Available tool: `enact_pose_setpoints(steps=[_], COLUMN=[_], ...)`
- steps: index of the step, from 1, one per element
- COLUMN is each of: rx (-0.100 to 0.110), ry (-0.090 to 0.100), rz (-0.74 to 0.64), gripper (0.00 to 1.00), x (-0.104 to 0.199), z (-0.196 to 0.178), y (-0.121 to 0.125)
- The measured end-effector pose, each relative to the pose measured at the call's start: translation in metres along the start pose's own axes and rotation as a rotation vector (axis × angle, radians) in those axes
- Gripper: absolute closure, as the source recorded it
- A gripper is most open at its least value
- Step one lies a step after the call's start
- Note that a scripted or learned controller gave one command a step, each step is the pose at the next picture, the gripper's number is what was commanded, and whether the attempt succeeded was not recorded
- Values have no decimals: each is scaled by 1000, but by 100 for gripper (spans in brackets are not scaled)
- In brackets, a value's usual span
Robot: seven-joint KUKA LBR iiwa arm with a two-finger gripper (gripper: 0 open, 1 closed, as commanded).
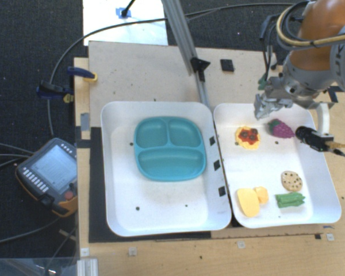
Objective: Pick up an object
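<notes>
The gripper (267, 109) hangs with nothing in it; whether it is apart I cannot tell. Just right of it lies the purple grapes toy (282, 129): probably light and bumpy, best pinched across its middle.

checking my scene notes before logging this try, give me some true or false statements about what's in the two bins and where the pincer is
1. The teal divided plate lies in the left bin. True.
2. The toy pizza slice sits on the plate. False: it lies in the right bin, beside the purple grapes.
3. The pincer hangs over the far end of the right bin. True.
4. The cookie is between the pincer's fingers. False: it lies on the bin floor, above the green vegetable.
5. The yellow cheese pieces are in the left bin. False: they lie in the right bin.
</notes>
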State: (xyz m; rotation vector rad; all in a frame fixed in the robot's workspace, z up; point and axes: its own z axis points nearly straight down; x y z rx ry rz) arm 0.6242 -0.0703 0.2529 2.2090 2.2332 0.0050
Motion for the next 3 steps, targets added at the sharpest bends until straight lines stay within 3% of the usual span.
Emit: enact_pose_setpoints(steps=[1,3], rx=[2,1], ry=[0,1], rz=[1,1], gripper=[100,100], x=[53,151], z=[16,12], y=[-10,-11])
